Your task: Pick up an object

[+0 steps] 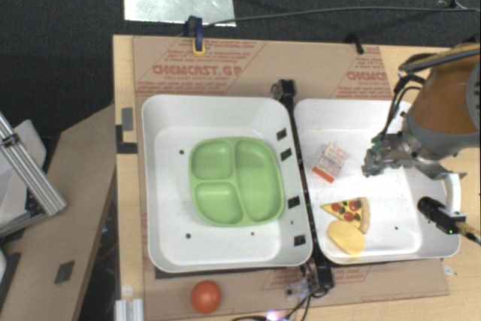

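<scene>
In the right bin (391, 240) lie a small clear packet with a red-orange end (329, 162), a toy pizza slice (349, 211) and a pale yellow piece (346, 238) at the front. My gripper (376, 159) hangs over the right bin, to the right of the packet and above the pizza slice, apart from both. Nothing shows between its fingers.
The left bin (161, 162) holds a green divided plate (236, 180). A red-orange ball (206, 296) lies on the bench in front of the left bin. The grey arm with its orange band (443, 105) comes in over the right bin's right side.
</scene>
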Tool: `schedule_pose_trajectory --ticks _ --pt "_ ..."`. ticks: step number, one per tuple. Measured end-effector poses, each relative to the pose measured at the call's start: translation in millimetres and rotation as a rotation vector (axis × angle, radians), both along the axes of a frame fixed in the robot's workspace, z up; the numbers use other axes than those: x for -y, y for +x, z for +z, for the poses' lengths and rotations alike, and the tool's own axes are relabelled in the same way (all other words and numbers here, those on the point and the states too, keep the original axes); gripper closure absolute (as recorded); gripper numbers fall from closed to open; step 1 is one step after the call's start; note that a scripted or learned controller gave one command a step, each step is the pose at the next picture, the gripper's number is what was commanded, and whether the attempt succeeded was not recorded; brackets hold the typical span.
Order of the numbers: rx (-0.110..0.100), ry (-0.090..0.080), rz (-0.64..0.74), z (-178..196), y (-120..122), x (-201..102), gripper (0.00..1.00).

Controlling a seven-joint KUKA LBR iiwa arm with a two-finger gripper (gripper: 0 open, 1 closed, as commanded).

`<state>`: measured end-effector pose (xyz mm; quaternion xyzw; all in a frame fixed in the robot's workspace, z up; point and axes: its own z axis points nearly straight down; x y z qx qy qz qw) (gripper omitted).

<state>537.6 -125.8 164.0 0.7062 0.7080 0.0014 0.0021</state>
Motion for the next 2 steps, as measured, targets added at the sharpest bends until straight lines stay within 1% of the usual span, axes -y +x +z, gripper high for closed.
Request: schedule_pose_trajectory --ticks 1,2 --pt "0.003 -0.001 -0.001 59 -3 9 1.0" --pt "0.003 -0.001 0.002 121 3 14 1.0"
